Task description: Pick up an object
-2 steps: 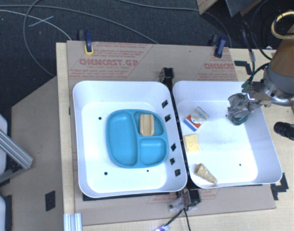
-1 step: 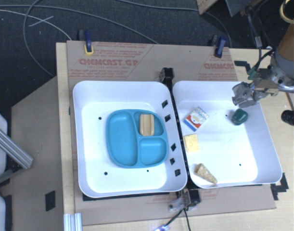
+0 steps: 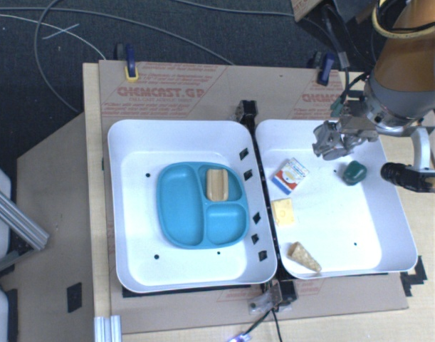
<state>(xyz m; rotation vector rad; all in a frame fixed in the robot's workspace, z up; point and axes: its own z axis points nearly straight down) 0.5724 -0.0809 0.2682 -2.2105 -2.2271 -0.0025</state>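
Note:
My gripper point(image 3: 329, 147) hangs over the back of the right bin point(image 3: 388, 255), coming in from the right under the orange-banded wrist. Just below and to its left lies a small blue, white and red packet point(image 3: 290, 174). A dark green round object point(image 3: 354, 172) rests to the gripper's lower right. A yellow square block point(image 3: 282, 211) lies nearer the bin's left wall, and a tan wedge point(image 3: 304, 256) sits by the front edge. I see nothing between the fingers.
The left bin point(image 3: 132, 248) holds a blue divided plate point(image 3: 178, 212) with a tan block point(image 3: 217, 184) in its upper right compartment. A black divider with clips point(image 3: 254, 184) separates the bins. Blue clamps point(image 3: 132, 66) hold the cardboard base.

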